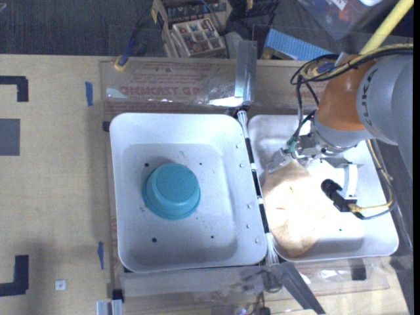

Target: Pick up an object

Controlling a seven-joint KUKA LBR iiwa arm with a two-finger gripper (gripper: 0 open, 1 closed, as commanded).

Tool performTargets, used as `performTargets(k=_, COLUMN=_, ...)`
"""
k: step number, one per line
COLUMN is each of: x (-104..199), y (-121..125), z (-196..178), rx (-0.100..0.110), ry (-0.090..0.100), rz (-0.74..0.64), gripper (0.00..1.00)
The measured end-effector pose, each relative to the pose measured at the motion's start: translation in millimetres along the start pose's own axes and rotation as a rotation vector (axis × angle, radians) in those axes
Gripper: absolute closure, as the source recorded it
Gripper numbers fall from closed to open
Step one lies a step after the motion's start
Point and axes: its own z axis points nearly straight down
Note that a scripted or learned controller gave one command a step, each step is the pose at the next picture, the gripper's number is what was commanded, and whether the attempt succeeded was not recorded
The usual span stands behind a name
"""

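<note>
A teal bowl (172, 190) sits upside down in the middle of the left bin (131, 136). In the right bin (374, 241) lies a flat tan piece (292, 209), stretching from the bin's middle to its front left corner. My gripper (293, 151) hangs over the back left part of the right bin, right at the tan piece's far end. The grey arm with its orange band (341, 104) comes in from the upper right and hides the bin's back right part.
A black cable fitting (335, 194) hangs off the wrist over the right bin. A clear plastic sheet (170, 87) lies behind the left bin. Boxes and clutter (193, 25) stand beyond the bench's far edge.
</note>
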Motion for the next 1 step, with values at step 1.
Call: performTargets(k=1, x=0.5, y=0.5, z=-7.9, rx=0.0, ry=0.002, rz=0.002, gripper=1.0)
